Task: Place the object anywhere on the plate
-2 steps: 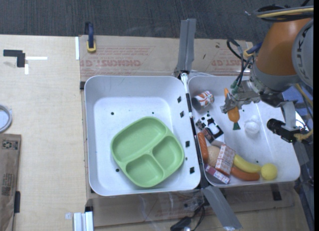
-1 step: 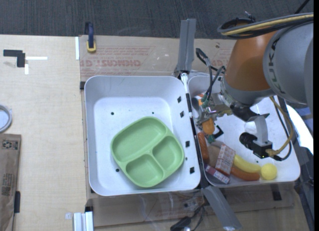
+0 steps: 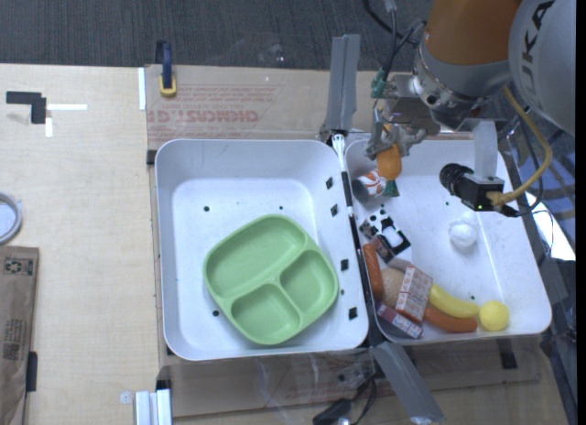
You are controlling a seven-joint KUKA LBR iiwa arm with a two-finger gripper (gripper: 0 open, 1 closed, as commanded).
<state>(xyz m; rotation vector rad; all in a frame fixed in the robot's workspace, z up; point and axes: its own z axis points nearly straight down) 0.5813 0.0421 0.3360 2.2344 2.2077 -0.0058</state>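
gripper (image 3: 388,153) over right bin (image 3: 513,231), fingers closed on small orange object (image 3: 390,164) hanging between tips, lifted clear for carry. green plate (image 3: 271,278) left-below fingers, in left bin (image 3: 183,231).

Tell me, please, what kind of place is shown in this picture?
Probably a robotics lab bench set up for pick-and-place trials. A large robot arm reaches over two white bins on a wooden bench; one holds a green divided plate, the other toy food such as a banana.

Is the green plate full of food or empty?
Empty. The green plate lies flat in the left bin, and all three of its compartments show bare green.
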